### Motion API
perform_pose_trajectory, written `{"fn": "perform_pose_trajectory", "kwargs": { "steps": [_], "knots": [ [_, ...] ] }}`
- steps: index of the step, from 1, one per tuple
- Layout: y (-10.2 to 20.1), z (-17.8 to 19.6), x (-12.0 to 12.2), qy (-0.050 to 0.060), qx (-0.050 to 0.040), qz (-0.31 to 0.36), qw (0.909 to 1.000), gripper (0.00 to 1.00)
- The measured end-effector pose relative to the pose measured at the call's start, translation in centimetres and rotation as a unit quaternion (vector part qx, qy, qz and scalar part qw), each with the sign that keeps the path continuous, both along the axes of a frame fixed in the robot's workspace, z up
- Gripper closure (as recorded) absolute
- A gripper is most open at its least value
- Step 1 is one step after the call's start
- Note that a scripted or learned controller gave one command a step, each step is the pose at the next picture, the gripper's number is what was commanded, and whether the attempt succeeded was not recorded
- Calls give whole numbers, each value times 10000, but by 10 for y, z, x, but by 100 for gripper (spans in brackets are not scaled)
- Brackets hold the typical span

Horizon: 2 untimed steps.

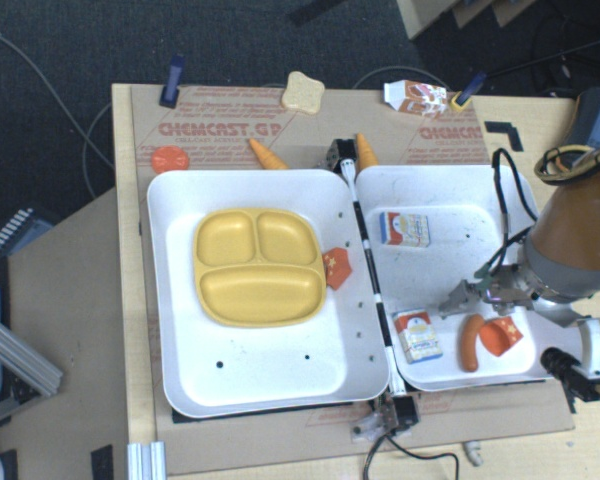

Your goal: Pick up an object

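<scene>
Arm [570,238] reaches in from right, over right bin [435,190]. Gripper [488,296] low near bin's front right part; whether claw is released or clenched, cannot tell. Just beside it lie sausage [469,342] and orange piece [499,336], touching each other. Small carton [418,335] left of sausage, near. Second carton [405,229] further back in same bin. Left bin [180,368] holds yellow divided plate [258,267], small red piece [336,267] at its right edge.
</scene>
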State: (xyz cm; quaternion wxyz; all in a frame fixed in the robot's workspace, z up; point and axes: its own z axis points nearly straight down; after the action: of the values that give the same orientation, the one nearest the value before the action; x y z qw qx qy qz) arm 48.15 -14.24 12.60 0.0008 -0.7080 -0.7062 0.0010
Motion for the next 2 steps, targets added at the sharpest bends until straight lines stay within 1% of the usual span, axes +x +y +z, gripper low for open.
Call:
{"fn": "perform_pose_trajectory", "kwargs": {
  "steps": [1, 2],
  "knots": [
    [27, -15, 86, -15, 5, 24, 10000, 0],
    [65, 60, 180, -32, 1, 24, 10000, 0]
  ]
}}
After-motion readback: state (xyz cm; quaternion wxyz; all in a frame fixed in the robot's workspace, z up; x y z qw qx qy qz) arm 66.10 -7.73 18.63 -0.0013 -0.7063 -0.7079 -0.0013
